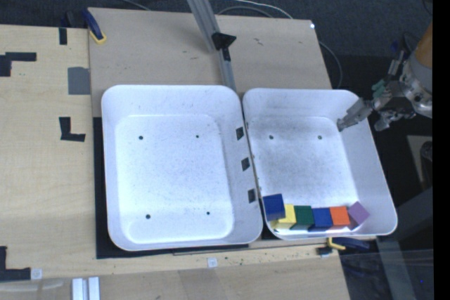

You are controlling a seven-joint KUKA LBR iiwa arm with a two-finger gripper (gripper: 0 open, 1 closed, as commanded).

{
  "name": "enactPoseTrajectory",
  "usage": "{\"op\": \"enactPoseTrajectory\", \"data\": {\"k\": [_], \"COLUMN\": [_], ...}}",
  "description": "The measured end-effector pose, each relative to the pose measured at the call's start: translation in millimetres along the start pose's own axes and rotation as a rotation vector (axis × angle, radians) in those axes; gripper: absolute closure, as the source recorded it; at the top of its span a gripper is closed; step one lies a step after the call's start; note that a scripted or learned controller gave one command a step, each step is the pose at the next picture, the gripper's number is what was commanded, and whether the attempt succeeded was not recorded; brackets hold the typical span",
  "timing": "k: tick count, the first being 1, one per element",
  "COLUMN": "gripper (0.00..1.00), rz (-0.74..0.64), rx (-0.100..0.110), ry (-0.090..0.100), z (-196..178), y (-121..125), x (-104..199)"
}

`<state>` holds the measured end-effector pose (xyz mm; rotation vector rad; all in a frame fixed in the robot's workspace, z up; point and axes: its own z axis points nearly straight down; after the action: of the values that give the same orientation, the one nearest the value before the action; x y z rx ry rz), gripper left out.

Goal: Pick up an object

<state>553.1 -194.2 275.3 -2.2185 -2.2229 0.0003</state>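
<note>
I see nothing picked yet: the blocks (314,216) lie along the near wall of the right bin (365,151), and the pincer (365,116), whose state I cannot tell, hovers at its far right rim.

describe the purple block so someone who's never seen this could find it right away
Start at the right-hand white bin of the two and look along its near wall, where a row of small coloured blocks lies. The purple block is at the row's right end, beside the orange block; it is the only purple one and sits turned askew.
</note>
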Motion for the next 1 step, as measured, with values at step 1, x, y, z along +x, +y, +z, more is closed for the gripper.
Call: {"op": "enactPoseTrajectory", "data": {"k": [1], "gripper": [0.00], "rz": [0.000], "rx": [0.000], "ry": [0.000], "z": [0.0], "y": [0.0], "x": [0.0]}}
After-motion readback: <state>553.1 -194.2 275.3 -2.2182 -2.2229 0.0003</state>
